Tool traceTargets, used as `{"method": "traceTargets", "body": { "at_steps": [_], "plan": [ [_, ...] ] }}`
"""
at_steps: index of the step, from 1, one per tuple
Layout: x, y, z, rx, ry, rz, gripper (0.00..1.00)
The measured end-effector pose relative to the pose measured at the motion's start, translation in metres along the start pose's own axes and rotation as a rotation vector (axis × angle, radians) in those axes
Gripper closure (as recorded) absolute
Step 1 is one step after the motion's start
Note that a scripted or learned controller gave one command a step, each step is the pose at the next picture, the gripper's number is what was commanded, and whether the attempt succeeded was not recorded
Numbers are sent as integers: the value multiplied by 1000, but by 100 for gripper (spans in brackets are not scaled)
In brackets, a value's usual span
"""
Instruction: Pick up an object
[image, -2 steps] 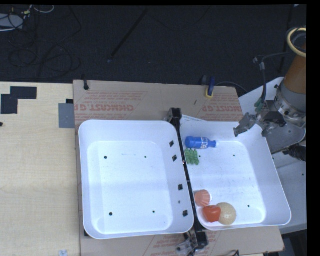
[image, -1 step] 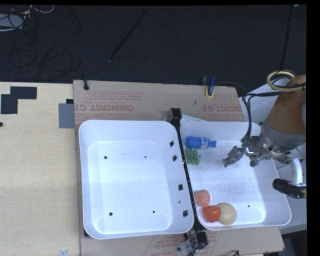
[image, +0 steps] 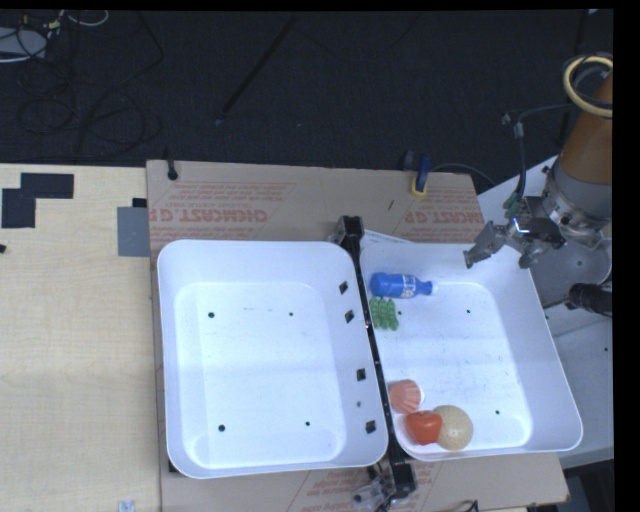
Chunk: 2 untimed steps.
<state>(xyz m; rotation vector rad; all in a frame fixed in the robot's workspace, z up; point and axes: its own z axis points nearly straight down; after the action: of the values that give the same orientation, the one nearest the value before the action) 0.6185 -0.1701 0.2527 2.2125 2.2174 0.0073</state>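
Note:
The right bin (image: 530, 340) holds several small objects. A blue bottle (image: 398, 286) lies on its side near the far left corner, with a green knobbly piece (image: 384, 314) just in front of it. At the near left corner sit a pink-orange piece (image: 405, 395), a red piece (image: 424, 427) and a pale yellow ball (image: 455, 427), close together. My gripper (image: 503, 250) hangs above the far right rim of the right bin, open, with nothing between its fingers. It is well apart from every object.
The left bin (image: 180, 300) stands beside the right one, and a black divider (image: 362, 330) runs between them. Both rest on a cardboard sheet (image: 260, 205). A blue-and-yellow clamp (image: 421, 175) stands at the cardboard's far edge. Cables trail behind the arm.

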Motion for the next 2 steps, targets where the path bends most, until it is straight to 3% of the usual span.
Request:
{"method": "traceTargets", "body": {
  "at_steps": [1,2],
  "plan": [
    [-7,-45,84,21,6,4,0],
    [-45,-35,-1,3,-2,4,0]
  ]
}}
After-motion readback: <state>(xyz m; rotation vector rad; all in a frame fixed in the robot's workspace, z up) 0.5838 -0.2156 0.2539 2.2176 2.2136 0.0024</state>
